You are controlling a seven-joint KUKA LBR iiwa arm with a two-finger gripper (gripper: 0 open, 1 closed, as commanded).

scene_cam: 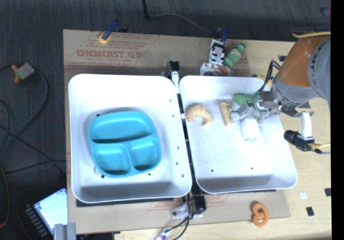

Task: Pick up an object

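Grey arm (322,72) (orange band), metal hand (252,111)

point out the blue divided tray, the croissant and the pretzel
blue divided tray (124,142): camera view, centre divider, left bin.
croissant (198,114): camera view, middle of its curve, right bin.
pretzel (260,213): camera view, its loop, on the bench below the right bin.

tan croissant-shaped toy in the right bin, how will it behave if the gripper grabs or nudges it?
The tan croissant-shaped toy looks like a moulded play-food piece, so probably stiff and light for its size. Its curved, lumpy back may let flat fingers slip off unless they close across the narrow body. Pushed, it would likely slide or pivot on the smooth right white bin floor rather than roll.
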